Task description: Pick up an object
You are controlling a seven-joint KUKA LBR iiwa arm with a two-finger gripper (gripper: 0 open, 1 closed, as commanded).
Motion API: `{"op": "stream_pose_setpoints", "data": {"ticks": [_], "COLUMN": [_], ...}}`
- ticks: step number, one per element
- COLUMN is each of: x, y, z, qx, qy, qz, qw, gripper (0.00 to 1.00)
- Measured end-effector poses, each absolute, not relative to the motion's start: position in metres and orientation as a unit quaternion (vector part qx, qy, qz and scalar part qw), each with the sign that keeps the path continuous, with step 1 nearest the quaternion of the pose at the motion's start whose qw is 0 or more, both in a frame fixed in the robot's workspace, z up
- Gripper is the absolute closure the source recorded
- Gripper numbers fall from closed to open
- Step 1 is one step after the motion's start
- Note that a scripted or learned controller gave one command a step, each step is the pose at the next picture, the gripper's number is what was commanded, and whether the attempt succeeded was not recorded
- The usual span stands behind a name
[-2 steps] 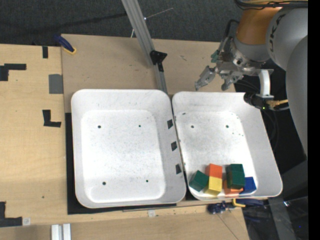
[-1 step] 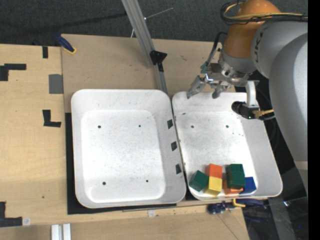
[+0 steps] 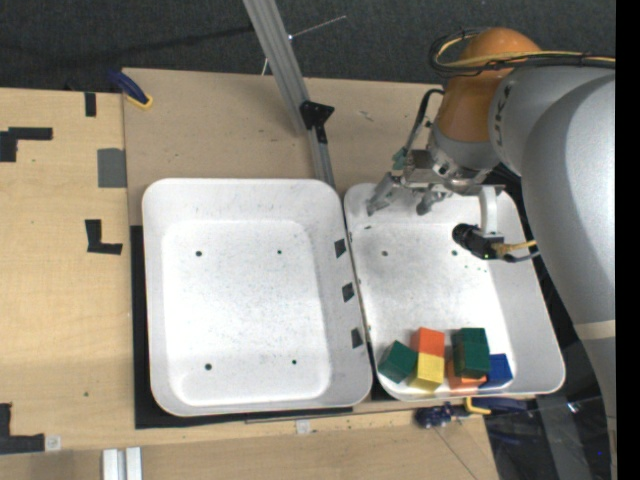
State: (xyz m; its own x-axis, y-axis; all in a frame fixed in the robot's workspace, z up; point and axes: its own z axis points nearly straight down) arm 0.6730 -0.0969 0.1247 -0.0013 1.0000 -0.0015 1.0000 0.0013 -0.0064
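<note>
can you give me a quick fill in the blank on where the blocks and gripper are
1. The blocks lie in the ____ bin.
2. They sit at that bin's ____ edge.
3. The gripper hangs over the right bin's ____ edge.
4. The block between the orange and blue ones is ____.

Missing words: right; near; far; green

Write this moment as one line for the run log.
gripper: open, holding nothing, over far end of right bin | blocks: clustered at near end of right bin | left bin: no blocks
</note>
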Motion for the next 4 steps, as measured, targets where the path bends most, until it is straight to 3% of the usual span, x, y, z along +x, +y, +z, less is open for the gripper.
{"op": "stream_pose_setpoints", "data": {"ticks": [1,2,4], "x": [0.671,0.672,0.670], "y": [-0.097,-0.096,-0.103], "z": [0.090,0.101,0.204], "qx": [-0.706,-0.706,-0.706], "qy": [-0.708,-0.708,-0.708], "qz": [0.0044,0.0036,-0.0014], "qw": [0.003,0.002,-0.001], "gripper": [0.00,1.00,1.00]}}
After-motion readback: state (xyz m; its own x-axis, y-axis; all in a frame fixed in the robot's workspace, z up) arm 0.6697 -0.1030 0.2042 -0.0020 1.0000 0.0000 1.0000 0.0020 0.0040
